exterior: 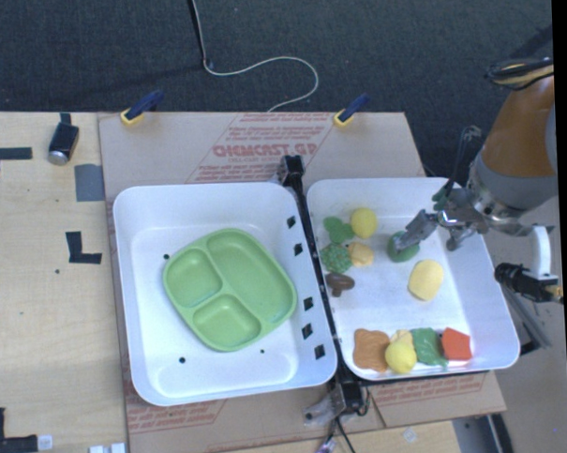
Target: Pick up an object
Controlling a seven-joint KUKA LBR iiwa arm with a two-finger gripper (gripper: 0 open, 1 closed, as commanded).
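Two bins: the left bin [135, 274] holds a green tray [230, 287]; the right bin [474, 288] holds toy foods. The gripper [408, 239] grips a green piece [400, 251] just above the floor, beside a yellow lemon [426, 279].

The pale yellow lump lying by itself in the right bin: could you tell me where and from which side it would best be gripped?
Probably from straight above, fingers closing across the narrower middle of the yellow lump. It is rounded and lies apart from the other toys on the bare floor of the right bin, so both its sides are free. The gripper is already just above it in the view.
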